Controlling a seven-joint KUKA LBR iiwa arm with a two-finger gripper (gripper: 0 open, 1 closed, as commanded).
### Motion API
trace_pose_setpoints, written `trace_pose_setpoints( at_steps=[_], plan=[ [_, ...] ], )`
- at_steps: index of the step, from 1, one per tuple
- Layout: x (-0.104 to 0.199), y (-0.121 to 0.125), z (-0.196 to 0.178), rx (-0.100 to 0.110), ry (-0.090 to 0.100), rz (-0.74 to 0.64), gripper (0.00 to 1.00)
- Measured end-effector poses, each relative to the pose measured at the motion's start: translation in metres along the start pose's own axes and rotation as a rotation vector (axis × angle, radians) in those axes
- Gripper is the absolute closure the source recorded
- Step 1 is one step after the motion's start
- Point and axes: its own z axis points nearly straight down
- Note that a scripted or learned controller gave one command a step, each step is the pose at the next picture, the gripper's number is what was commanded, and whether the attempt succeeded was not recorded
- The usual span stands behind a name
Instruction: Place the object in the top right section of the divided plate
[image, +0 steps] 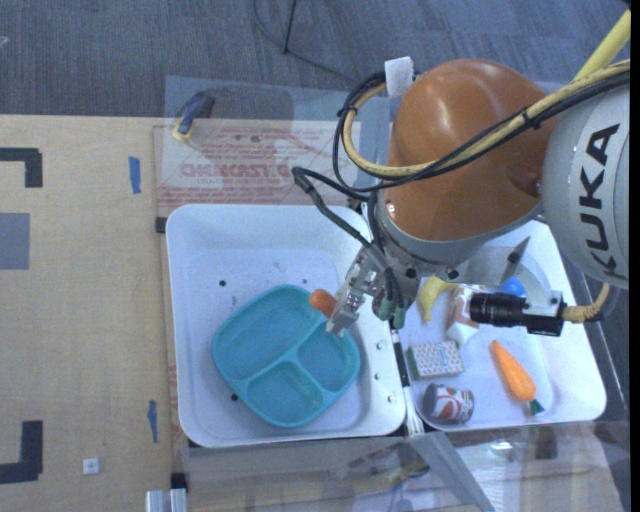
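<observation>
A teal divided plate lies in the left bin, tilted so that its top right section sits near the bin's centre right. A small orange object rests at the plate's upper right rim, partly hidden by the gripper. My gripper hangs over the plate's right edge, open. Its silver left finger is just right of the orange object, touching or nearly touching it. Nothing shows between the fingers.
The right bin holds a banana, a carrot, a checkered block, a can and a blue item. The arm's orange dome hides the bins' far middle.
</observation>
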Motion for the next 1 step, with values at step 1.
trace_pose_setpoints(
  at_steps=[1],
  plan=[
    [-0.0255,-0.0498,-0.0236,-0.003,-0.004,-0.007,1.0]
  ],
)
